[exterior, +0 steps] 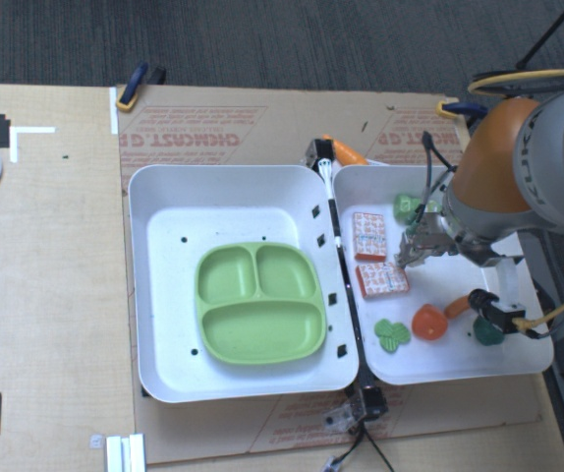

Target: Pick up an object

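The gripper (412, 249) is lowered into the right bin (518, 362), near its left wall, just above a patterned packet (381, 279); nothing is seen held (opening: cannot tell). Approach is judged underway; a final descent is called for.

two white bins (154, 293) sit on a tan cardboard sheet (203, 126) printed with red lettering. in the left bin, a pale green divided plate (259, 303). right of the plate: two red-and-white patterned packets (369, 236), a green leaf-shaped piece (392, 335), an orange-red round toy (429, 324). the arm (537, 155) is grey with an orange band.
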Available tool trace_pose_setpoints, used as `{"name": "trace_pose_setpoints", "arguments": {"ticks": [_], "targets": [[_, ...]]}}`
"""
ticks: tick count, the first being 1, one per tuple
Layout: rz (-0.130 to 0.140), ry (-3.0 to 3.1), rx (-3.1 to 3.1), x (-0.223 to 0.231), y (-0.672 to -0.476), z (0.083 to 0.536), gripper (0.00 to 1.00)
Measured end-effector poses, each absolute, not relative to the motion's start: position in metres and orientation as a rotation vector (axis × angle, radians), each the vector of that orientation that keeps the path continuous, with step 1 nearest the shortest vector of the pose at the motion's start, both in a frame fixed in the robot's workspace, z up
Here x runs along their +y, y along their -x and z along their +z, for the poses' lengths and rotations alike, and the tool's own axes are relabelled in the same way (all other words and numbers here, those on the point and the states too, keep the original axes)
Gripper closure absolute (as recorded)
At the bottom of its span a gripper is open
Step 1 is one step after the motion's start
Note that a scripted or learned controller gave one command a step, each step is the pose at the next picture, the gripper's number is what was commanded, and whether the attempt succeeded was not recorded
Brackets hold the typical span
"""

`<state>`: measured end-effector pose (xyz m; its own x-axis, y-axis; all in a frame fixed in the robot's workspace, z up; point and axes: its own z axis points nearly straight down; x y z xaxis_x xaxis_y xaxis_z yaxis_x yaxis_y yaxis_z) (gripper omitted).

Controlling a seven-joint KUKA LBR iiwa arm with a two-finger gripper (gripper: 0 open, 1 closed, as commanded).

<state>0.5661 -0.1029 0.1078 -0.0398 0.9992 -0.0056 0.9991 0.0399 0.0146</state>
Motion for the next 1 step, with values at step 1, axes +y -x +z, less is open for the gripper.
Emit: {"name": "trace_pose_setpoints", "arguments": {"ticks": [1], "targets": [[0.01,-2.167,2.255,-0.1029,-0.5661,0.1078,0.0]]}}
